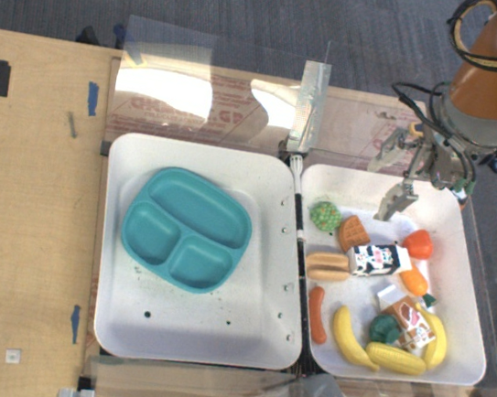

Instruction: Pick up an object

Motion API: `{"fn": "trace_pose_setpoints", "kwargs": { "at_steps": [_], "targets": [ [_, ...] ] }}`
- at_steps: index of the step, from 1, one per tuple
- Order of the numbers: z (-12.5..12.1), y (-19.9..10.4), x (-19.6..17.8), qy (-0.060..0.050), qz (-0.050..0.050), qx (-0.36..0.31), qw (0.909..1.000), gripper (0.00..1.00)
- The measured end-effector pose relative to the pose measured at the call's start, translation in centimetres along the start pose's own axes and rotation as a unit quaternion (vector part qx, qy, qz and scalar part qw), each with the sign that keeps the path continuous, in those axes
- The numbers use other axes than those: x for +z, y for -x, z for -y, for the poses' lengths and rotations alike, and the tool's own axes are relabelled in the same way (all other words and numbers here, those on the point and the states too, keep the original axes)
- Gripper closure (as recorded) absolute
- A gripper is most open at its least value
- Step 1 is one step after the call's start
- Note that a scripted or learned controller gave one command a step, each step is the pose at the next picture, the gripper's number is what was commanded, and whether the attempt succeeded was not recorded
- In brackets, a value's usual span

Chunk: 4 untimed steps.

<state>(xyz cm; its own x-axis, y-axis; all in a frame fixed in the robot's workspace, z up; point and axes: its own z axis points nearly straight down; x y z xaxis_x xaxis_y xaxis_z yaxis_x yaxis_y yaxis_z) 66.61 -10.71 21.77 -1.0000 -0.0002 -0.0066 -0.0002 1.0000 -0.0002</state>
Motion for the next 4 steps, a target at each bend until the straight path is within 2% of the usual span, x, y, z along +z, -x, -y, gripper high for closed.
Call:
{"fn": "trace_pose_setpoints", "kwargs": {
  "at_steps": [1,2,3,4],
  "targets": [
    [1.9,-1.6,10.0,-0.002,0.016,-0.064,0.9978,0.00],
    [1.4,-4.0,10.5,-0.007,0.026,-0.076,0.9968,0.00],
    [0.0,-5.8,10.5,-0.008,0.026,-0.021,0.9994,0.00],
    [5.3,-12.3,11.4,-0.004,0.016,0.041,0.9990,0.00]
  ]
}}
